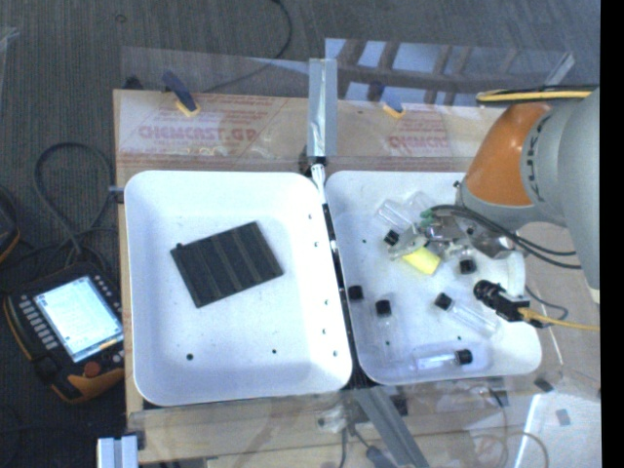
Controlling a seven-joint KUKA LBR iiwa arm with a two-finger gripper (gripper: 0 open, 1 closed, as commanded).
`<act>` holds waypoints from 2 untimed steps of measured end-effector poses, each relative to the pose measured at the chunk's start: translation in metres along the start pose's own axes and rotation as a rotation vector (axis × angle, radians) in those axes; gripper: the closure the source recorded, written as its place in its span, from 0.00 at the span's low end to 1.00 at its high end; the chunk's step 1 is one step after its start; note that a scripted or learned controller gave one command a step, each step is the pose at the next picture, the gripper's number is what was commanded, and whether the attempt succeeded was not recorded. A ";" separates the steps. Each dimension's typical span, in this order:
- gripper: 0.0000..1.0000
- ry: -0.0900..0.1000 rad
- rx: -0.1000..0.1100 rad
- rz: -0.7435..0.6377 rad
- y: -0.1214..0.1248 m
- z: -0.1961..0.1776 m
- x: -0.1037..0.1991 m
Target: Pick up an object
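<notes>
Beside the yellow block (421, 260) in the right bin (370, 359), clear vials with black caps lie scattered, one vial (441, 360) near that bin's front wall. Just above the block the gripper (444, 230) reaches down among the vials, its metal parts too tangled to tell how they stand or whether anything is held. Left of the block, across the divide, the left bin (156, 359) holds a black ridged panel (227, 263).

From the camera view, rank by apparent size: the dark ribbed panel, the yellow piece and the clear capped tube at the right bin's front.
1. Dark ribbed rectangular panel, by far the largest.
2. Clear plastic tube with black cap.
3. Yellow wedge-shaped piece; close to the tube, so their order is unsure.
</notes>
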State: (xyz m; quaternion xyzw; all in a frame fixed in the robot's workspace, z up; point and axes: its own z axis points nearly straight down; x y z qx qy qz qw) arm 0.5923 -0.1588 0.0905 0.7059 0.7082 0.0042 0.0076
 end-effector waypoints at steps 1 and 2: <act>1.00 0.002 0.001 0.001 0.000 -0.009 0.001; 1.00 0.003 0.019 -0.018 0.030 -0.135 0.077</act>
